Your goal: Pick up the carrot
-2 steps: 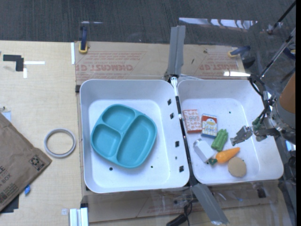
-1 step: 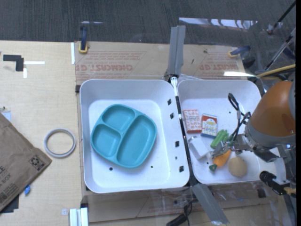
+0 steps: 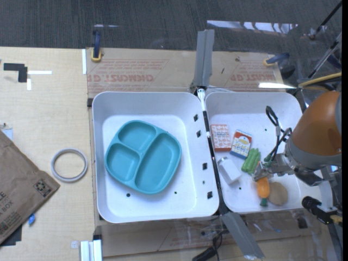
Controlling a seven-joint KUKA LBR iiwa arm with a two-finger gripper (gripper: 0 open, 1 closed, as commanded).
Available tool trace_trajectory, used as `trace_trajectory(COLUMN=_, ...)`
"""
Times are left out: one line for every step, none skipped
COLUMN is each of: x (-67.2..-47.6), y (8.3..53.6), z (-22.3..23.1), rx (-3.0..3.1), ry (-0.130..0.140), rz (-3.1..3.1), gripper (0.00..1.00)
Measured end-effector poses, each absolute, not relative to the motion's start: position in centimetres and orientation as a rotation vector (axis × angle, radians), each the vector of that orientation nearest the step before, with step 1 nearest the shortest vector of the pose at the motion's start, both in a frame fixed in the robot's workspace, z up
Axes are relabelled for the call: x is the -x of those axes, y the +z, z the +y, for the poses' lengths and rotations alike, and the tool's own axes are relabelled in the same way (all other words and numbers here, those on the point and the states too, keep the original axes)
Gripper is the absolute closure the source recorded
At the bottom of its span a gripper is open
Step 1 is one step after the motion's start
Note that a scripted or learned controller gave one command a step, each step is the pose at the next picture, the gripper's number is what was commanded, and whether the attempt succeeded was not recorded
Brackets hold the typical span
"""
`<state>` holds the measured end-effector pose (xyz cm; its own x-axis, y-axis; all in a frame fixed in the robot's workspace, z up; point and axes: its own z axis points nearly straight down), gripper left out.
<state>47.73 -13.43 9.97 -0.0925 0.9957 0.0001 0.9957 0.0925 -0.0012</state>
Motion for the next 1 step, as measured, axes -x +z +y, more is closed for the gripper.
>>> trace_trajectory(x=-56.10, y=19.10, z=-8.40, rx=2.166, ry=0.003, rz=-2.276, gripper=1.00)
